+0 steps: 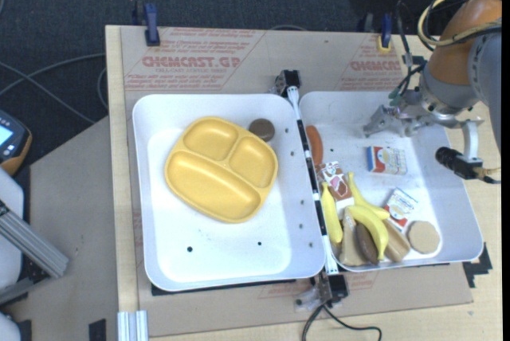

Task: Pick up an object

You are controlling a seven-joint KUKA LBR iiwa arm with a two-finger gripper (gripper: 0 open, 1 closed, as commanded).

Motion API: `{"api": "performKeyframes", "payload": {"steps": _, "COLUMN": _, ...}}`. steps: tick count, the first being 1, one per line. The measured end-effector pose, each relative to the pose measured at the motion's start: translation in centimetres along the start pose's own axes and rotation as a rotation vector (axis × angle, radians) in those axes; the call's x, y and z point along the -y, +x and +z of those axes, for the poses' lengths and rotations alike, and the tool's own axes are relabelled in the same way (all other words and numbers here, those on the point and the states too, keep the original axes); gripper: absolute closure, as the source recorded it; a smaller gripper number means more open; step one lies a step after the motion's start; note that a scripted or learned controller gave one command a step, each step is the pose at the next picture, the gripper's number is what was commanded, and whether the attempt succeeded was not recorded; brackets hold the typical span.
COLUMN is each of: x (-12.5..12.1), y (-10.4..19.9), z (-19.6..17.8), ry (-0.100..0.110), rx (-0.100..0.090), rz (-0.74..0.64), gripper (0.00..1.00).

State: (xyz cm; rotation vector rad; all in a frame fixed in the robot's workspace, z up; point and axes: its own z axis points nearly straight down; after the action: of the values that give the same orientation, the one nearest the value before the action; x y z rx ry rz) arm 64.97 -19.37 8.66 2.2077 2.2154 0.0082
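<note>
Tool [388,121] hangs at the back of the right bin [466,208], can't tell its grip. The small carton [386,159] just below sits alone, so drop straight on that, skip the banana [368,217] pile.

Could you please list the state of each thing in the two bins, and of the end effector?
Yellow divided plate: upright, compartments empty, in the left bin.
Brown round piece: beside the plate's rim.
Hot dog: lying flat in the right bin.
Bananas: piled at the near edge.
Small carton: lying flat.
End effector: above the right bin, holding nothing visible.
</note>
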Motion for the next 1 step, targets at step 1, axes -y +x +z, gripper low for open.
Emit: {"api": "performKeyframes", "payload": {"steps": 1, "x": 6.02, "y": 3.42, "z": 0.11, "ry": 0.02, "rx": -0.009, "rz": 0.004, "gripper": 0.0}}
